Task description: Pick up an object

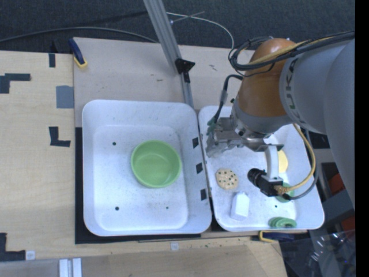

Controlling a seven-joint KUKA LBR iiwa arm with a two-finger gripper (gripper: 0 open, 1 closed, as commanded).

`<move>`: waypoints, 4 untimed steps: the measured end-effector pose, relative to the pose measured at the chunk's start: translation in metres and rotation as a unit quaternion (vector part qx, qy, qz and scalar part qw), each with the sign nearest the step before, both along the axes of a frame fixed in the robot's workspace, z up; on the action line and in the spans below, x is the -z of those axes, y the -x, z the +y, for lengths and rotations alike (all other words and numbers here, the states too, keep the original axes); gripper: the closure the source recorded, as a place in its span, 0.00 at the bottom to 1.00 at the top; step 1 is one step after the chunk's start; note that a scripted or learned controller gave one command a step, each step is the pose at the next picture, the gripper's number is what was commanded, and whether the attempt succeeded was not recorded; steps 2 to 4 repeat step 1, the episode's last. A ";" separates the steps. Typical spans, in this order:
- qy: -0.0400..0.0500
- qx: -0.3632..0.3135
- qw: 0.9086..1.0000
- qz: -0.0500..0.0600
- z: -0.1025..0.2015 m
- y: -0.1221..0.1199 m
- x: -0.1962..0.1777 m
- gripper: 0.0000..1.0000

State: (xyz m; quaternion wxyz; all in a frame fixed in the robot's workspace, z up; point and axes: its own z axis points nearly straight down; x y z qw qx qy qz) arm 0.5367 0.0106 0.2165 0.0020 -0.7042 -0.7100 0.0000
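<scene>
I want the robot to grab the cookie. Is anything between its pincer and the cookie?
No. In the camera view, just bare white bin floor lies between the pincer and the cookie.

This is looking like a robotics lab, not anybody's home. A big grey arm point(323, 85) with an orange band is leaning over a plywood bench point(34, 172) that is carrying two shallow white bins point(92, 154) side by side. Bits of dark tape point(56, 136) are sticking to the wood, loose cables point(196, 19) are trailing across dark carpet point(69, 7) behind, and a slanted metal pole point(164, 25) is rising over the bench.
</scene>
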 end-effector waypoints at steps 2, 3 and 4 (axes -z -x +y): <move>0.001 0.001 1.000 0.001 0.045 0.018 -0.007 1.00; 0.001 0.001 1.000 0.001 0.045 0.018 -0.007 1.00; 0.001 0.001 1.000 0.001 0.045 0.018 -0.007 1.00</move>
